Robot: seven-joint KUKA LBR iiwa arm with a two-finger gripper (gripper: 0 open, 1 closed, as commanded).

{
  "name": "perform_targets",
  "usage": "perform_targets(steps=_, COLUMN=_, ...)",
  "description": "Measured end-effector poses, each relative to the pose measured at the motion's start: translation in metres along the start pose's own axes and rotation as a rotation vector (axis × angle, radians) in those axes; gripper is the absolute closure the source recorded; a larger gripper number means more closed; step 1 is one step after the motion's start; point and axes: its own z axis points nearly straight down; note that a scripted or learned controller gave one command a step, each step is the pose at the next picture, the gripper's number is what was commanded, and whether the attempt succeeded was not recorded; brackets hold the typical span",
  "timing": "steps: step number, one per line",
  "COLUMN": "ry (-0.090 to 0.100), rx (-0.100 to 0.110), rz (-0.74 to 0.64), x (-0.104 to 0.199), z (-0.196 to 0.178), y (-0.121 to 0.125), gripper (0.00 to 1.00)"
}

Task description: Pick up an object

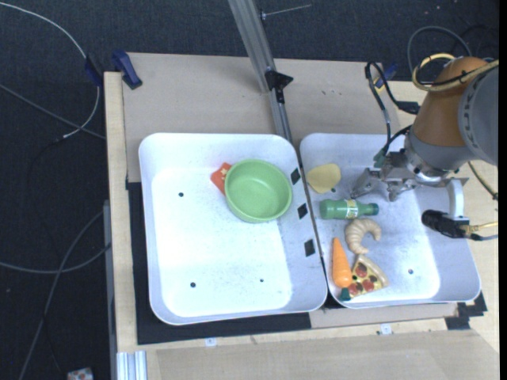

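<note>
We judge the pick not yet made: every object we can see lies on a bin floor, and nothing sits between the fingers. The gripper (383,182) hangs low over the right bin (455,279), its two fingers spread apart, tips close to the floor or on it; we cannot tell which. What is left is to close on something and lift it.

The likeliest target, to our eye, is the green bottle (347,208), lying on its side just below and left of the jaws, its white cap end pointing toward them. The yellow piece (323,177), pale and rounded, sits further left at about jaw level. Further below lie the croissant (364,233), the carrot (340,263) and the pizza slice (367,276). Far left, in the other bin, stands the green bowl (257,189), with a red piece (219,177) touching its far side.
</note>
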Motion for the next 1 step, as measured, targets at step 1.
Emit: perform_targets(steps=1, ry=0.000, rx=-0.009, rz=0.000, x=0.0004, z=-0.0172, y=0.0023, gripper=1.00)
